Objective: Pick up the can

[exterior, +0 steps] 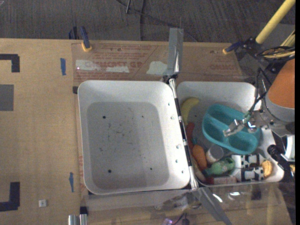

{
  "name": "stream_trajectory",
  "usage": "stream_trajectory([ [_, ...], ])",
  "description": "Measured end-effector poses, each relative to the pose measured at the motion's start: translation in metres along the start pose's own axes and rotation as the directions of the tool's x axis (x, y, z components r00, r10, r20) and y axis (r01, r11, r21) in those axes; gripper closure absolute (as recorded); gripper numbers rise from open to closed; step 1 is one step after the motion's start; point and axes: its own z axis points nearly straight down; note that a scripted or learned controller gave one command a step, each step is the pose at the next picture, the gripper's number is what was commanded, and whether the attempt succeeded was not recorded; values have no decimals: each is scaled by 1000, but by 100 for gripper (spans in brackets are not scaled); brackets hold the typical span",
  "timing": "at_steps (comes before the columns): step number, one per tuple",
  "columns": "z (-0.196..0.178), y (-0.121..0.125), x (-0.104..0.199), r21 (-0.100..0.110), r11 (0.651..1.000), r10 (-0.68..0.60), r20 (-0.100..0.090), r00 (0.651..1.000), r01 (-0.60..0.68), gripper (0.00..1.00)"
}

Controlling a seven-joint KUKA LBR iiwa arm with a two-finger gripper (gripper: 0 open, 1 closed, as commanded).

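Claw (234,127) position matters most: it hangs over the teal bowl (229,134) in the middle of the right bin (220,89), at the right of the frame, while the can (215,153) appears to lie below and left of it in the picture, just past the bowl's lower left rim. I take the can to be the small pale cylinder seen end-on, its round top facing up, so its long axis looks roughly upright; it is small and partly crowded, so this reading is uncertain.

Metal fingers show as a bright cluster over the bowl, with nothing visibly between them, but whether they are spread or pressed together I cannot tell at this size.

Around the can, things sit tight: an orange carrot-like piece (199,156) just to its left, a green item (222,166) just below it, and a black-and-white patterned box (251,168) to the lower right. A yellow banana (189,108) lies near the bin's upper left. The left bin (91,90) sits beside it on the tabletop (37,125).

Judging from this, the next move calls for a short shift toward the lower left of the frame, then a descent between close neighbours.
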Motion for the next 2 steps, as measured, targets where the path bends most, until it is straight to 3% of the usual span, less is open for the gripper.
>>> stream_trajectory([
  [1, 35, 57, -37, -19, 992, -126, 9, 992, 126, 0],
  [2, 44, 136, -41, 23, 989, 143, -30, 989, -143, 0],
])
